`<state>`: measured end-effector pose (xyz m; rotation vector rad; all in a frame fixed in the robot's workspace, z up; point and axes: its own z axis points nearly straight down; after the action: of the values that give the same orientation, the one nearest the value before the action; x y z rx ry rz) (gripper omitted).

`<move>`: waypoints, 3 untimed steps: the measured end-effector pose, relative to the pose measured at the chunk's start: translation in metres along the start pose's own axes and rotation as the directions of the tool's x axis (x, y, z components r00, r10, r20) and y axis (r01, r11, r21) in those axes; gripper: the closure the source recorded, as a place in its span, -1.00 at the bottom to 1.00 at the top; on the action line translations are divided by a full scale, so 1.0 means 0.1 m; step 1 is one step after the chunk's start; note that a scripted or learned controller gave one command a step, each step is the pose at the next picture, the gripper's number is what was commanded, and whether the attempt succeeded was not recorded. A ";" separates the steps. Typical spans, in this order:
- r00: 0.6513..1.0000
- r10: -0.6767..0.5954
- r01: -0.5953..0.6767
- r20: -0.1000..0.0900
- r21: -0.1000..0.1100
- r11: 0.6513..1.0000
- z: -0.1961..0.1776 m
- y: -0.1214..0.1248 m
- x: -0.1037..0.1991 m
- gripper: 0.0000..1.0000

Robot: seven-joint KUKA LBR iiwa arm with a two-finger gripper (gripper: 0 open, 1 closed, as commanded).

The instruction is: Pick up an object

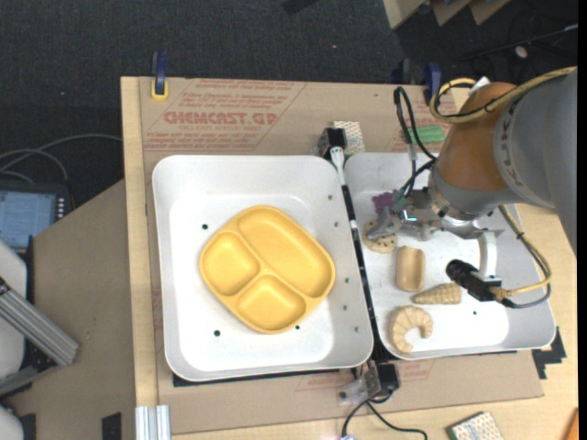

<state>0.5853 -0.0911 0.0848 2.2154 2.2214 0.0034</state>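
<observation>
In the right bin (523, 333) lie a round brown cookie (379, 237), a tan bread roll (409, 268), a waffle cone (438, 293) and a croissant (410, 326). My gripper (401, 213) hangs low over the back left part of this bin, just above and to the right of the cookie and behind the roll. The grey and orange wrist hides most of it, along with the back of the bin. I see nothing lifted off the bin floor.
A yellow three-part plate (266, 268) lies in the middle of the left bin (183, 191). The ridge between the two bins (353, 246) runs just left of the cookie. Cables and a clamp sit behind the bins on the cardboard bench top (229, 108).
</observation>
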 end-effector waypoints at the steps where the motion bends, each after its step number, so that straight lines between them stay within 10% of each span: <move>1: 1.000 -0.001 0.001 0.000 -0.002 1.000 -0.02 0.75 -0.11 -1.00; 2: 1.000 0.003 -0.003 -0.001 0.001 1.000 -0.01 0.83 -0.37 -1.00; 3: 1.000 0.004 -0.004 0.003 -0.007 1.000 -1.23 0.80 -0.61 -1.00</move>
<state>0.6652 -0.1521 0.2084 2.2146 2.2124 0.0085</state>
